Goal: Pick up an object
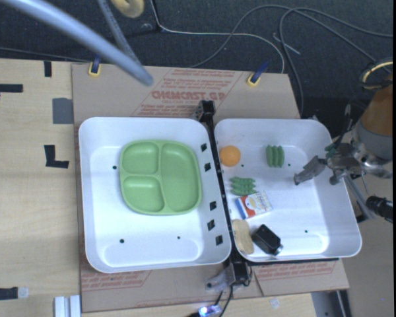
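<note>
A brown cardboard sheet [185, 88] is lying under both bins, and red printing on it is reading roughly "CHEMCAST GP", though the smaller lines beneath are too blurred to make out. The left bin [99, 197] is holding a green divided plate [161, 177] with three compartments, sitting a little left of the bin's centre with bare white floor showing all round it, most of all along the near side. The right bin [330, 236] is carrying the small things, all crowding its left half, while its right half is lying open.

The arm [377, 127] is reaching over the right bin's right rim, and the gripper [320, 168] is hanging over the bin's upper right part with its two dark fingers spread apart and nothing between them.

A small card packet [253, 205] with red and blue printing, unreadable here, is lying flat near the divider. A black block [266, 238] is sitting by the near wall, tilted, just beside a tan oblong piece [242, 236] whose long axis is running toward the near wall. A green ridged piece [274, 155] is standing lengthwise, away from the camera, well apart from the fingers. A green leafy piece [243, 185] is lying across, and an orange ball [230, 155] is resting close to the divider.
</note>
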Robot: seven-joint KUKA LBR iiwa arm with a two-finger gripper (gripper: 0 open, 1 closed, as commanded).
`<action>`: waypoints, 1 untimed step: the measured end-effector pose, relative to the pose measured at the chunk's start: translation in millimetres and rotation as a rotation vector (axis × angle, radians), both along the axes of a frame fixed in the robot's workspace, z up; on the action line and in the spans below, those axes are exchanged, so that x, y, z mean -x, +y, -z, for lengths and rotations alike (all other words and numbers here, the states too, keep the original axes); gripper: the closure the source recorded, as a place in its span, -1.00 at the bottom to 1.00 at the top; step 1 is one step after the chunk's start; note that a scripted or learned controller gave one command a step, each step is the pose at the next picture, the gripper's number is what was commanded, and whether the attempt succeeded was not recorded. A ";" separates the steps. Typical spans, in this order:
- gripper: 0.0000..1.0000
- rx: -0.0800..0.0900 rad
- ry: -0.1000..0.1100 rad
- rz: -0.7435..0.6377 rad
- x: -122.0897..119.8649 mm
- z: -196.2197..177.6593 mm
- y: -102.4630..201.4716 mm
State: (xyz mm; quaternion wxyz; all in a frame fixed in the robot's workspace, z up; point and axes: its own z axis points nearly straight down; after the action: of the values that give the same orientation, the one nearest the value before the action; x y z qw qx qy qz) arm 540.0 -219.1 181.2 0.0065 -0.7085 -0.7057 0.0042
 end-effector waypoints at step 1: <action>-1.00 0.003 -0.014 -0.005 -3.4 -8.6 0.7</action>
State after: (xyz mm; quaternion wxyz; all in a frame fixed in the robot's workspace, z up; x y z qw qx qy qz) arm 543.4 -218.4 189.8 0.0005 -0.7069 -0.7074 0.0006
